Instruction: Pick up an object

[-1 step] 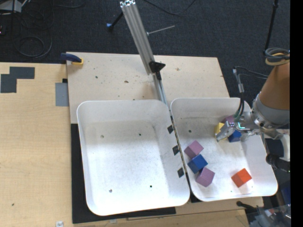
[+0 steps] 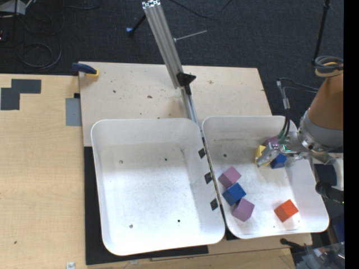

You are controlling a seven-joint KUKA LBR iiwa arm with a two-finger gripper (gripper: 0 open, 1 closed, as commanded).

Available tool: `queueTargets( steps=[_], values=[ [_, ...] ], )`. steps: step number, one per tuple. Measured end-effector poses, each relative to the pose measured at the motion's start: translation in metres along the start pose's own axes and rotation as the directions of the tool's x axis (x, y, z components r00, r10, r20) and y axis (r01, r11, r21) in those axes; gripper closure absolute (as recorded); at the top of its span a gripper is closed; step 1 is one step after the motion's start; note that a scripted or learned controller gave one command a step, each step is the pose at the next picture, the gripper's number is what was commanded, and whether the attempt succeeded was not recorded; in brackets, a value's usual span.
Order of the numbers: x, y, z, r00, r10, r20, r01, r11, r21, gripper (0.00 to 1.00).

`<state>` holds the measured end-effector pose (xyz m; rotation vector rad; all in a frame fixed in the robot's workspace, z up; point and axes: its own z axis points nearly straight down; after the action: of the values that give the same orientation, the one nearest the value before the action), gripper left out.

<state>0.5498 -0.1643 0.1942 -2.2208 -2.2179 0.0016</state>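
From above we see the gripper (image 2: pixel 269 157) low in the right bin (image 2: pixel 247 129), among a yellow block (image 2: pixel 260 150) and a blue block (image 2: pixel 279 161); we cannot tell its state; two purple cubes (image 2: pixel 229 177), a blue cube (image 2: pixel 234 193) and an orange cube (image 2: pixel 286 210) lie nearer the front.

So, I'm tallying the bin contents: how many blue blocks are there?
2. One blue block lies in the right bin between two purple blocks; the other blue block sits at the gripper, beside a yellow block. More may be hidden under the arm.
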Motion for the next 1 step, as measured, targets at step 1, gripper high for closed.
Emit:
queueTargets(
  steps=[1],
  values=[
    [-0.0001, -0.0038, 0.0646, 1.000, 0.000, -0.001, 0.000, 1.000, 0.007, 0.00]
  ],
)
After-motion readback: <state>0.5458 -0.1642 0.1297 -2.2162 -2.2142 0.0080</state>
